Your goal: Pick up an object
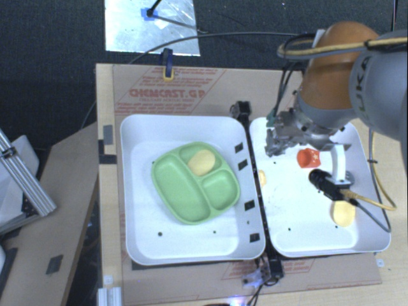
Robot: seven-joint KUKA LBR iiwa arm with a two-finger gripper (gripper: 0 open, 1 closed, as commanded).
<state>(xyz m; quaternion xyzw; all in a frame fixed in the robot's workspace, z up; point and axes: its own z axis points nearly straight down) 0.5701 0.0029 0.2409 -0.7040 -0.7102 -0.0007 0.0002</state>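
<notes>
Fig. 1, view from above, both bins. Look to the R bin (299, 238): the gripper (274, 146) hangs low over its upper-left part, near the divider between bins, w/ the grey arm (379, 88) and its orange band (338, 46) coming in from the right. You can't make out how wide the gripper is spread from this angle; nothing is seen held in it.

Pick candidates in the R bin:
- a red object (308, 158), just right of the gripper, apart from it;
- a yellow piece (343, 214) by the lower-right wall, well apart from the gripper;
- a small yellow bit (261, 178) against the left wall, below the gripper.

The wrist body overhangs the bin's upper part, so you see the floor there only partly.

L bin (143, 238): a green divided tray (185, 199) lies flat at the centre, w/ a pale yellow lump (202, 162) in its upper compartment; the other two compartments hold nothing.

Surroundings: printed cardboard (172, 91) under both bins, black clips (242, 164) along the divider, a blue clamp (167, 61) at the cardboard's top edge, a silver sheet (127, 24) beyond it.
</notes>
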